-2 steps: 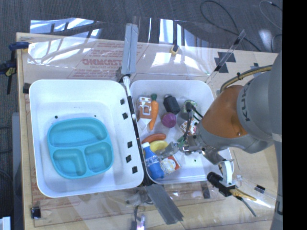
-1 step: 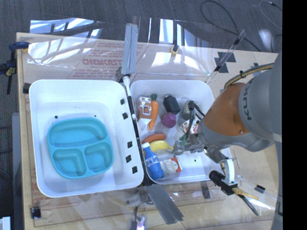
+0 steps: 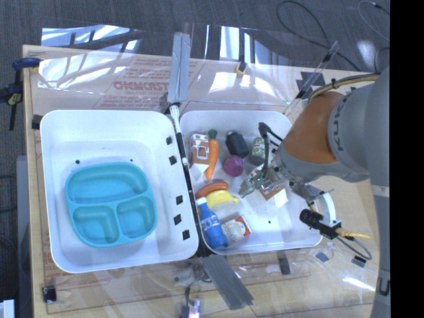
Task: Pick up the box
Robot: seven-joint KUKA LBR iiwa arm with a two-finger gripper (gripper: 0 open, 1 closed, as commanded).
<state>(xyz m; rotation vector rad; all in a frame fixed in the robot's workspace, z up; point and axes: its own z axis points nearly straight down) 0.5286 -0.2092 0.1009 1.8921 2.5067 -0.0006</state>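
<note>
A small box [image 3: 199, 148] with brown and white print lies at the far left of the right bin [image 3: 291, 234], against the divider. My gripper [image 3: 260, 183] is low in the middle of that bin, well to the right of the box. Right beside the gripper, on its lower right, lies a small brown and white item [image 3: 273, 191]; whether it is held is unclear. The grey arm with its orange band [image 3: 311, 138] reaches in from the right.
Around the gripper lie a carrot [image 3: 212, 158], a black object [image 3: 236, 143], a purple ball [image 3: 232, 165], a can [image 3: 257, 150], a red and yellow toy [image 3: 216, 192], a blue bottle [image 3: 211, 224] and a packet [image 3: 236, 229]. The left bin [image 3: 53, 138] holds a blue divided tray [image 3: 109, 203].
</note>
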